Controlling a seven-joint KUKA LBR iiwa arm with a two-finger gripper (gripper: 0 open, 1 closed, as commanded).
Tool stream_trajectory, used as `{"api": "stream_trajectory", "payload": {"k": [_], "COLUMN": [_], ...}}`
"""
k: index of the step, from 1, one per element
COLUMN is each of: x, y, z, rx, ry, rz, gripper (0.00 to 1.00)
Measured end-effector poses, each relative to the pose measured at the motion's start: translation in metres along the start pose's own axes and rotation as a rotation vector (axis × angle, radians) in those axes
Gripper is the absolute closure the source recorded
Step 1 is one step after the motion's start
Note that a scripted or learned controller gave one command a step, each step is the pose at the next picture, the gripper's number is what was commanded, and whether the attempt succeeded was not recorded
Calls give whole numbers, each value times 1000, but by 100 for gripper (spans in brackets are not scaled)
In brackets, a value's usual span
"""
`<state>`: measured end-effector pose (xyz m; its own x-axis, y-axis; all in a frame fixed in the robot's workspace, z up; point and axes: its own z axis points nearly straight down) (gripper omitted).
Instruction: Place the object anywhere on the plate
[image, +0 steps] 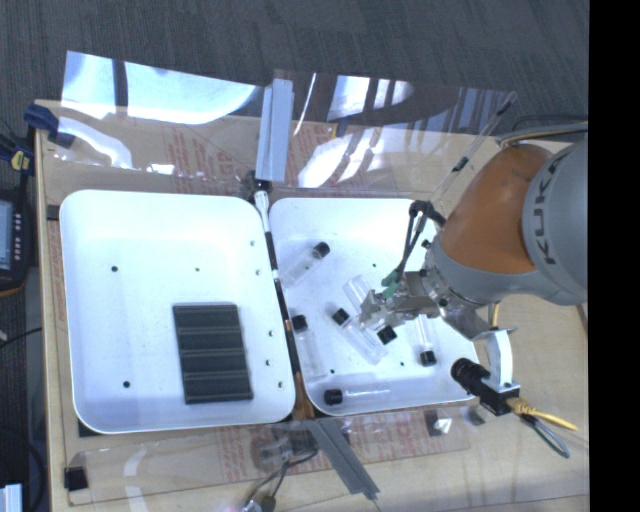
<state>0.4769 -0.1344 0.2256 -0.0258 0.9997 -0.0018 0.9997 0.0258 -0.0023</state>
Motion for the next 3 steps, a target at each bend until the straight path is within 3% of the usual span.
{"api": "stream_trajectory", "payload": {"k": [1,2,3], "x": [105,206,251], "y": [11,4,37], "z": [35,35,65], "rx": [3,1,4], "ry": [1,2,1], "rz": [-74,19,168], "gripper": [100,100,100]}}
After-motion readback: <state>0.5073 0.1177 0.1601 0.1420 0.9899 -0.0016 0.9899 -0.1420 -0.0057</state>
